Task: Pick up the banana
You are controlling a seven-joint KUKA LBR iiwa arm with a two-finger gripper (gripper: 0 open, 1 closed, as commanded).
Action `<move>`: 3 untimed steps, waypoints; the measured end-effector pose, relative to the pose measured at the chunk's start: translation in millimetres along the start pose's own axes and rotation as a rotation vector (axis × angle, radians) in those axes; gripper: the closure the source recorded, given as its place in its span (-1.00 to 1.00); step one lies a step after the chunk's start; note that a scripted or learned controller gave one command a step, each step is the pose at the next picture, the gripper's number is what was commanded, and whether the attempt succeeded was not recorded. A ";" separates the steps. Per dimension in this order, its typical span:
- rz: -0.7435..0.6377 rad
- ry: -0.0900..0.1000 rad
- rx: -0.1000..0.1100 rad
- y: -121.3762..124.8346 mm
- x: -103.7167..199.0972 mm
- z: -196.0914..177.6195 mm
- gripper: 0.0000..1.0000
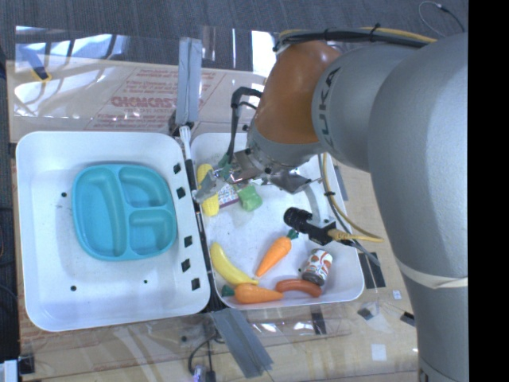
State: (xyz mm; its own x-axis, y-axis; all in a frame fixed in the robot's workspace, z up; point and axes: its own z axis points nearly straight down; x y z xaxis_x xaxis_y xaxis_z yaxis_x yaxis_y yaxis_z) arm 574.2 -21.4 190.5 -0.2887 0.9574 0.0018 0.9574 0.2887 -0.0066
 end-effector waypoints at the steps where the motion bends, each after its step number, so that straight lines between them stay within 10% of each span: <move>1: -0.008 -0.002 -0.005 8.3 -15.0 -1.0 -1.00; 2: 0.008 -0.003 -0.007 -26.5 -80.8 88.4 -1.00; 3: -0.151 -0.004 -0.008 59.5 -84.7 -3.1 -1.00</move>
